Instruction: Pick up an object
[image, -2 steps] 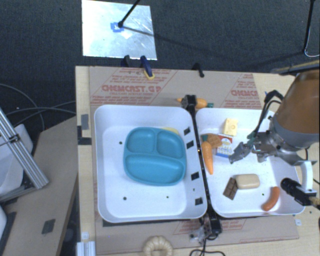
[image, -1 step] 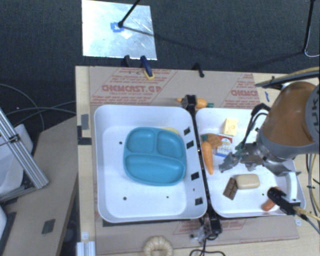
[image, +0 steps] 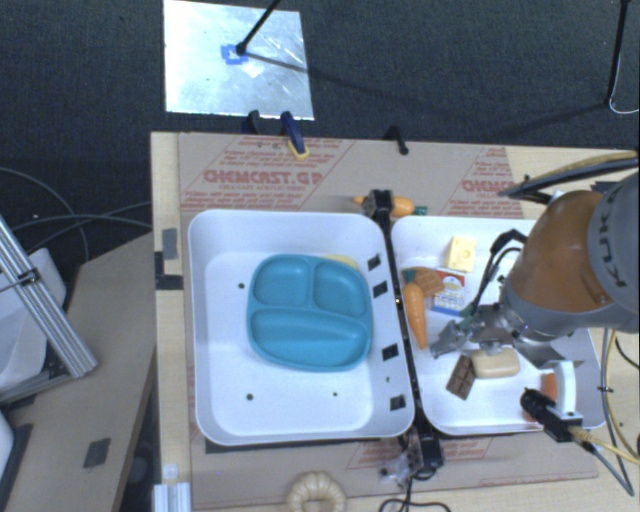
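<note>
Gripper (image: 452, 338) over right bin (image: 430, 232), blue tray (image: 308, 310) in left bin (image: 225, 330)

Tabletop (image: 330, 165), cardboard-covered with red lettering, bearing two shallow white bins side by side: left bin (image: 215, 330), right bin (image: 490, 228), touching along a shared edge.

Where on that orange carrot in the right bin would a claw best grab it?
Probably across the middle of the carrot, coming straight down. It lies flat and slim, lengthwise along the right bin divider, so fingers would close over its narrow width, though that wall crowds one side.
</note>
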